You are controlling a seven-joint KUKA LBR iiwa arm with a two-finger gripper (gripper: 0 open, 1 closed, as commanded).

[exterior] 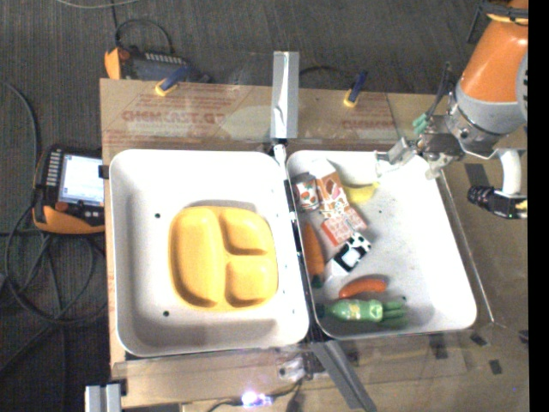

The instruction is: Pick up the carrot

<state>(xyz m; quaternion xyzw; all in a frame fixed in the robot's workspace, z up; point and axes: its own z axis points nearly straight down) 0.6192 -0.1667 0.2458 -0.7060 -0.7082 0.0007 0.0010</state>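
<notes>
The carrot (314, 252) is a long orange piece lying lengthwise against the left wall of the right bin (446, 256). My gripper (396, 152) hangs over that bin's far edge, up and to the right of the carrot and well away from it. It is beside a yellow banana (362, 192). Nothing shows in the gripper.
Around the carrot lie printed snack packs (330, 206), a black-and-white item (352, 250), a red-orange sausage-like piece (364, 287) and a green bottle (367, 311). A yellow divided plate (225, 256) sits in the left bin (137, 230). The right bin's right half is bare.
</notes>
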